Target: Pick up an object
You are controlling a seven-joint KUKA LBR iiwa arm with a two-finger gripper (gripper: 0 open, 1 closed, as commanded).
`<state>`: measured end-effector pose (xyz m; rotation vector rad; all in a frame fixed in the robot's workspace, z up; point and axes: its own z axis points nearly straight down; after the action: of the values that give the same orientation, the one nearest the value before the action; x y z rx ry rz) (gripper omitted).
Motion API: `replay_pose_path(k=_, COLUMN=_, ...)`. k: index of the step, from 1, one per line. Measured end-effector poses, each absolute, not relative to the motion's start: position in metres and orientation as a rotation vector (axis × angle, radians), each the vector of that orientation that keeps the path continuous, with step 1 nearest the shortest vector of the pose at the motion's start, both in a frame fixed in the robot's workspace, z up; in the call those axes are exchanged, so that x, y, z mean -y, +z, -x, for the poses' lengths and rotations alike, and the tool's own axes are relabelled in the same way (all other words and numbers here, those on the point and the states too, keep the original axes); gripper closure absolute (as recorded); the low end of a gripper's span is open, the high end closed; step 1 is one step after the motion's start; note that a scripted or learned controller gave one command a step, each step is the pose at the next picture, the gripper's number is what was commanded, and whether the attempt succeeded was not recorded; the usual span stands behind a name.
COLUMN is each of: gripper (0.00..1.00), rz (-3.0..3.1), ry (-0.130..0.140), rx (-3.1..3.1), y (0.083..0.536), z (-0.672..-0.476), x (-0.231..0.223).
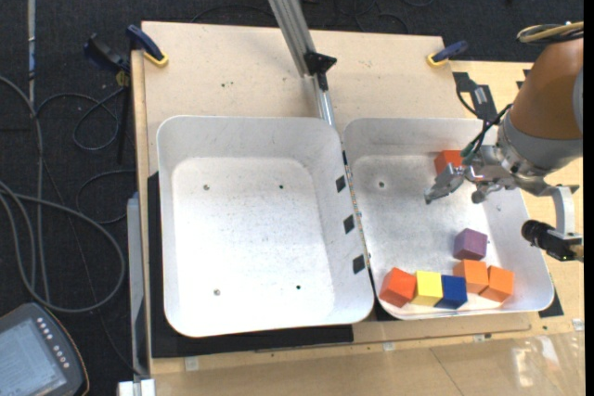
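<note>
Orange block (447, 159) sits in right bin (371, 227), upper area, just beside gripper (455, 184). Fingers look spread, nothing between them. Block probably light, rigid, flat-sided: pinch across opposite faces. Purple block (471, 244) and a row of orange, yellow, blue blocks (445, 287) lie near front wall. No readable writing.

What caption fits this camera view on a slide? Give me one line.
Gripper over the right bin beside an orange block, other colored blocks clustered along the near edge.
</note>
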<state>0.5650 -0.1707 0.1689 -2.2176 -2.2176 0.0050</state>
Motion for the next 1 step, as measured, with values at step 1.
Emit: replay_pose_path(k=1, gripper=0.0, rz=2.216, ry=0.005, rx=2.22, y=0.1109, z=-0.5714, x=0.164)
